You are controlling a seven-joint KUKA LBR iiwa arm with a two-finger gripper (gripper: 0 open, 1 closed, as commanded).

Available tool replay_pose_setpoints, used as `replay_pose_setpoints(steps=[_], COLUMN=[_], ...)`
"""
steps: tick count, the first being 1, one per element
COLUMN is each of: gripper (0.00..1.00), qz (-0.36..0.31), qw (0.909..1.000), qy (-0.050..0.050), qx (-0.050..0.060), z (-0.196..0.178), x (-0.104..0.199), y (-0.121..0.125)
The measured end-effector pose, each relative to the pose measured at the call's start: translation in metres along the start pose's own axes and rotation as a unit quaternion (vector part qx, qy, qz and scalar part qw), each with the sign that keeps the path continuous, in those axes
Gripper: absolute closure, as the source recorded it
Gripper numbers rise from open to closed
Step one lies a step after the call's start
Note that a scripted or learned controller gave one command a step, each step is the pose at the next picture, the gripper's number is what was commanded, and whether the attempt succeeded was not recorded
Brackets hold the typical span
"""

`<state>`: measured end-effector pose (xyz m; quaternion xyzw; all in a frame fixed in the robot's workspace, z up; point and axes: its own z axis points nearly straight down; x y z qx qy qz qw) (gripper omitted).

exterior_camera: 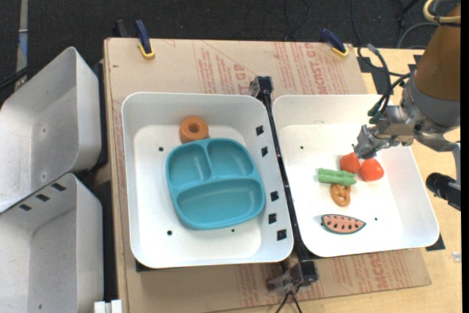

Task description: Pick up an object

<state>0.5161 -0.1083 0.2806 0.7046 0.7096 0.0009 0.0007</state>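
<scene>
**Gripper low over the tomatoes in the right bin**

Watermelon slice (343, 223) lies nearest the camera, at about six o'clock in the right bin (410, 231), flat on the floor with its long axis running nine to three and its curved rind toward the near rim.

Up from it, toward twelve, sits a small pretzel (341, 194), and touching that on its twelve o'clock side a green bean pod (335, 176), long axis also nine to three, tilted slightly down at the three o'clock end. Just beside the pod's three o'clock end are two red tomatoes (363, 166), side by side and touching.

The arm (440, 77) comes in from three o'clock, its orange band high above the bin's far right corner, the grey wrist angled down and toward nine. The gripper (364, 145) hangs at the tomatoes' twelve o'clock edge, very near or touching the left one. Whether its fingers are spread or closed cannot be told, and nothing is seen held between them.

In the left bin (139, 179), a teal divided plate (215, 183) fills the middle, with an orange doughnut (193, 129) just beyond its eleven o'clock corner.
</scene>
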Motion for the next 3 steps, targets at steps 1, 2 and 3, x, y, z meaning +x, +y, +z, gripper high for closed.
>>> replay_pose_setpoints(steps=[1,2,3], gripper=[1.00,1.00,1.00], qz=[0.000,-0.001,0.000], qw=[1.0000,1.0000,1.0000], qy=[0.000,0.000,0.000], qx=[0.000,0.000,0.000], z=[0.000,-0.001,0.004], x=[0.058,0.110,0.165], y=[0.015,0.025,0.042])
